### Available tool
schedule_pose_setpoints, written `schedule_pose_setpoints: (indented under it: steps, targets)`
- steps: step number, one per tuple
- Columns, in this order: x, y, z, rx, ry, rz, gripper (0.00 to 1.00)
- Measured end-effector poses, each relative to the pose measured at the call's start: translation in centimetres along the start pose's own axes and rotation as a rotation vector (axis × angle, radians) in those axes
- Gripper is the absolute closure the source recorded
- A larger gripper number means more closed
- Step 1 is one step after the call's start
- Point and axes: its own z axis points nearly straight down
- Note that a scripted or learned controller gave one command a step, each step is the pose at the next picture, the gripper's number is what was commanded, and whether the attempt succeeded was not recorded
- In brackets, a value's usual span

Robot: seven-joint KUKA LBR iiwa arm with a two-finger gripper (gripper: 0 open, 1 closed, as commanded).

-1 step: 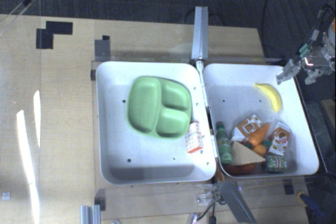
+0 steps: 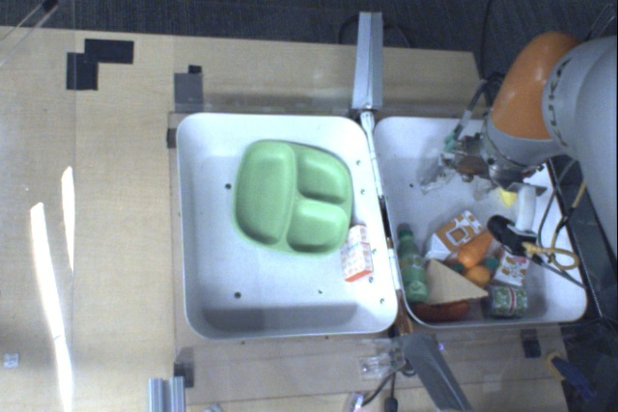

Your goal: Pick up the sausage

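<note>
Surface (image 2: pixel 116 207) of pale wood carries two white bins side by side. The left bin (image 2: pixel 208 304) holds a green divided plate (image 2: pixel 293 196) turned face down, with a small red-and-white packet (image 2: pixel 357 258) at its right edge. In the right bin (image 2: pixel 425 150), a clutter sits along the near side: green bottle (image 2: pixel 413 267), tan wedge (image 2: pixel 452 282), orange piece (image 2: pixel 473 251), small carton (image 2: pixel 457 230), jar (image 2: pixel 507 297). The sausage cannot be picked out with certainty; a dark reddish shape (image 2: pixel 446 310) at the near rim may be it. The hand (image 2: pixel 470 159) hangs over the bin's far part, apart from that heap; whether it is spread or pressed together, I cannot tell. The reach seems in hand: next it must travel toward the near rim and descend.
</note>
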Motion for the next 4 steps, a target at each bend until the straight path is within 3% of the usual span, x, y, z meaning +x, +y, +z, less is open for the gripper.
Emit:
schedule_pose_setpoints:
  steps: [1, 2, 3, 4]
  targets:
    - [7.4, 1.8, -8.8, -0.003, 0.001, 0.04, 0.0]
    - [3.1, 1.6, 1.1, -0.006, 0.0, -0.092, 0.0]
    - [1.2, -5.4, 0.9, -0.007, 0.0, -0.179, 0.0]
    - [0.1, -2.4, -7.2, -0.005, -0.001, -0.228, 0.0]
